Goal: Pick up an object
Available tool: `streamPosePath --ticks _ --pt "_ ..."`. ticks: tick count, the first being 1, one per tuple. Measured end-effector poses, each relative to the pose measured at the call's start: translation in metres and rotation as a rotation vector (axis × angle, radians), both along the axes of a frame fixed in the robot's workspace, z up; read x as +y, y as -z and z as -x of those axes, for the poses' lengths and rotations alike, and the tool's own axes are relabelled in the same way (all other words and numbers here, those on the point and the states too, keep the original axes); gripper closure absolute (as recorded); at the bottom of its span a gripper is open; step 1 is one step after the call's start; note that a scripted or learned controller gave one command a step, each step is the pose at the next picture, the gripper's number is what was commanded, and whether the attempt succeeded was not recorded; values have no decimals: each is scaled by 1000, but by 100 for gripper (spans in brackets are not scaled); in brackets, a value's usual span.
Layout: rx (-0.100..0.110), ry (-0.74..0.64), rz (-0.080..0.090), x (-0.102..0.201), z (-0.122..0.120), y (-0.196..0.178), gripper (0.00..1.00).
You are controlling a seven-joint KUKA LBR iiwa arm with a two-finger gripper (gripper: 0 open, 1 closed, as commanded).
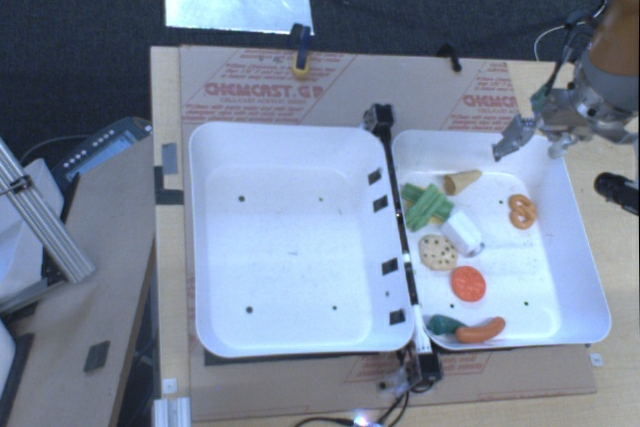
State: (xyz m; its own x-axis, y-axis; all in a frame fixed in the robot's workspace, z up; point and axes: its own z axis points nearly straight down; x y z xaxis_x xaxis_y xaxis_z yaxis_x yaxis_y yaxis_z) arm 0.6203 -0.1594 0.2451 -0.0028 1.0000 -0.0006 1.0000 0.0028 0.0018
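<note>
Under both bins (290, 140), board (265, 80) reads "CHEMCAST GP" (tool (530, 130) grip state unclear).

The shallow white plastic right bin (575, 245) serves as landmark: inside it lie a ribbed green piece (428, 205), a tan cone (462, 181), an orange-brown pretzel (521, 211), a beige dark-speckled cookie (437, 252), a white block (463, 232), a red-orange disc (468, 284) and an orange sausage (480, 330).
</note>
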Motion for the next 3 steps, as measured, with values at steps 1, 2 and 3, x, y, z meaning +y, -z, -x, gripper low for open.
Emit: streamPosePath --ticks 1,2,3 --pt "13 -5 -6 55 44 104 0" --pt "3 4 -4 58 106 162 0" --pt "5 2 -2 68 135 161 0"
